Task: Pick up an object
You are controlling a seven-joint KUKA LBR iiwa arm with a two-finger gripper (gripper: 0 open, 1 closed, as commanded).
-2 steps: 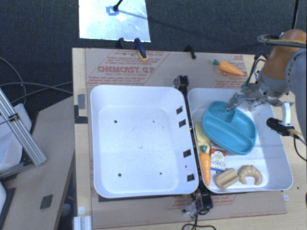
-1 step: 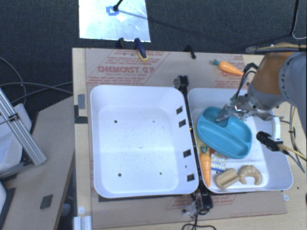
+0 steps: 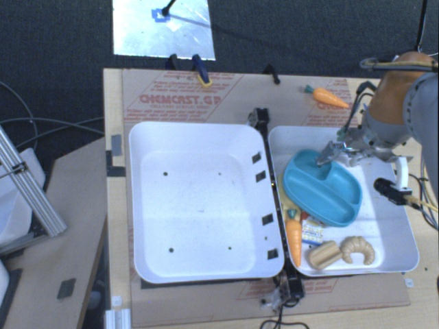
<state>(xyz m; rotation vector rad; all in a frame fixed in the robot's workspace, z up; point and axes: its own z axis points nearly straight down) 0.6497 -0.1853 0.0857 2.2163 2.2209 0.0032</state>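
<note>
Claw: low over the right bin, at the upper rim of the blue divided plate; I cannot tell how far it is parted, or whether it has hold of anything.
Plate: tilted, propped on the items under its lower edge (a likely target, since the rim offers a thin lip).
Other candidates: a carrot along the bin's left wall, a croissant and a bread roll near the front, a small printed packet peeking from beneath the plate, print too small to read.
Left bin: bare white.
Stray carrot: on the surface, behind the bins.
Writing: "CHEMCAST GP" in red on the board.
</note>
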